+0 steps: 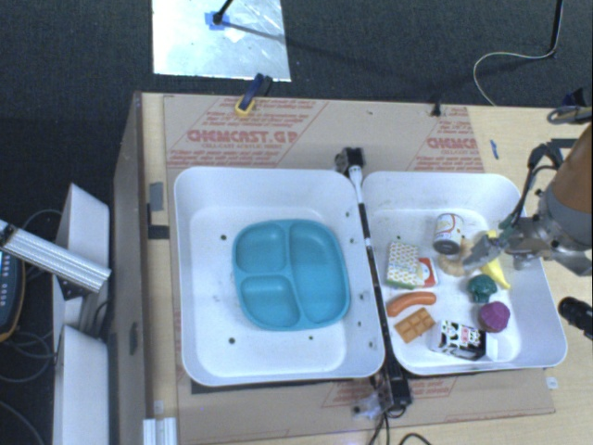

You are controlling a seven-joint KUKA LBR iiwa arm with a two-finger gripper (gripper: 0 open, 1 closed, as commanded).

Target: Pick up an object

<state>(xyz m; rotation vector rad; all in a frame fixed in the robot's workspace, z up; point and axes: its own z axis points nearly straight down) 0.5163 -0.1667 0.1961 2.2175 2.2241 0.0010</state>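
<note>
The right bin [528, 336] holds several small objects. A small can [448, 233] lies near its back, with a tan piece [453, 266] just in front of it. A checkered box [403, 262], an orange sausage [410, 301] and a waffle piece [414, 324] lie along the bin's left side. A black-and-white carton [460, 338] sits at the front, with a purple item [495, 316] and a green item [481, 288] to its right. My gripper [488, 247] hangs low over the bin's right half, above a yellow banana [498, 272] and right of the can.
The left bin [199, 341] bears a blue divided plate [290, 273]. A black divider [369, 248] runs between the bins. The arm [565, 207] reaches in from the right edge. A yellow-and-blue tool [251, 94] lies on the bench behind the bins.
</note>
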